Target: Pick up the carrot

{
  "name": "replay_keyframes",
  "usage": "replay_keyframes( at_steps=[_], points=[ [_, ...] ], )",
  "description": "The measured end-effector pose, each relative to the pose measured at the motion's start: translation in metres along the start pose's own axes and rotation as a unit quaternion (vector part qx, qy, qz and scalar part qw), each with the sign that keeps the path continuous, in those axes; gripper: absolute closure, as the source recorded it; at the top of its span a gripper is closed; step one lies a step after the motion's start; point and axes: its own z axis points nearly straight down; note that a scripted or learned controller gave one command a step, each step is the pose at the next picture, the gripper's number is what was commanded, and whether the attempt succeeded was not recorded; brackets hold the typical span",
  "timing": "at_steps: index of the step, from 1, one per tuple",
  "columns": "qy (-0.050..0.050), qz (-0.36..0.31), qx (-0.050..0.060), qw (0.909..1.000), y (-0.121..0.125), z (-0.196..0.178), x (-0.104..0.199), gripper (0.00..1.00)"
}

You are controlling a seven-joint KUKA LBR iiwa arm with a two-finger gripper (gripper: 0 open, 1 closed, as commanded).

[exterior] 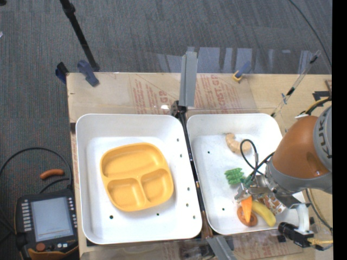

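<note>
Where claw (246, 193) blurs, carrot (246, 206) part-hidden

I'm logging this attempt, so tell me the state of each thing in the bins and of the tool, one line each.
carrot: lying in the right bin, under the tool
tool: low over the carrot
banana: lying beside the carrot
tomato slice: flat, by the carrot's tip
green vegetable: lying loose
yellow divided plate: upright in the left bin

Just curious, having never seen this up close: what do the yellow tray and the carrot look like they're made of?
The yellow tray looks like moulded plastic: one even colour, rounded compartment walls, soft sheen. The carrot is probably a plastic toy too, given its flat uniform orange, though it is too small here to be sure.
</note>
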Motion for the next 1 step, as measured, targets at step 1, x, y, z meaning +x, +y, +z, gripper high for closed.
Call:
replay_keyframes(
  at_steps=[1],
  points=[
    [-0.003, -0.293, -0.002, 0.956, 0.0659, -0.0938, 0.0144, 1.0]
  ],
)
